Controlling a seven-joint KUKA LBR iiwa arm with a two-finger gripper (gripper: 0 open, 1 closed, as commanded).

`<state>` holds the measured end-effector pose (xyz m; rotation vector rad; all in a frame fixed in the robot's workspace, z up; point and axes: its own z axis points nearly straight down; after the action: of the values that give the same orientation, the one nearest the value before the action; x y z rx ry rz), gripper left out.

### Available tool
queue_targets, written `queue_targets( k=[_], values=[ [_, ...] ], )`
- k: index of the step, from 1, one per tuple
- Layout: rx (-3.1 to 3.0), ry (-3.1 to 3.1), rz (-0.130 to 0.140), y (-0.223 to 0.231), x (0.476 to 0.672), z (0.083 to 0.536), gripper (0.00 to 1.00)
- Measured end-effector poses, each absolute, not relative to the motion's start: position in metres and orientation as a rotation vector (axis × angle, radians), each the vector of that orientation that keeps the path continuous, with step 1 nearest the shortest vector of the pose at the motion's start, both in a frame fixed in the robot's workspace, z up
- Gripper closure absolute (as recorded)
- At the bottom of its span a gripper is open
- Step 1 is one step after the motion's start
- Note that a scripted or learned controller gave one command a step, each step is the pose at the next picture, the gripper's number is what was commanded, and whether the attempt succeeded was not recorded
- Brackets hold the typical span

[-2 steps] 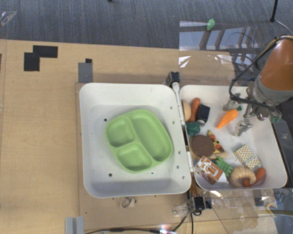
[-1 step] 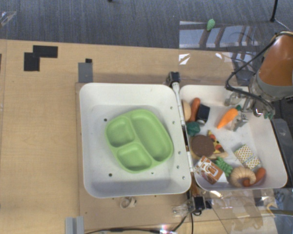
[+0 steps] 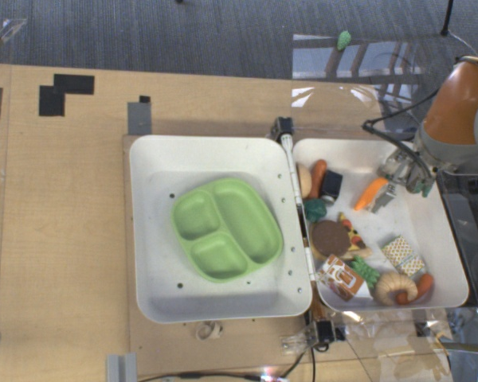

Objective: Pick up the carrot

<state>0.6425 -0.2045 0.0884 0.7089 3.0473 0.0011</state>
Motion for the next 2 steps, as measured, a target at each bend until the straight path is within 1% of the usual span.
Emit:
queue_targets(
  k=[1,2],
  values=[
    [1.054,2.946,0.003,-0.205,0.646,0.089,0.00],
    [1.467,2.773,-0.002,-0.193,0.661,0.088,0.00]
  ],
)
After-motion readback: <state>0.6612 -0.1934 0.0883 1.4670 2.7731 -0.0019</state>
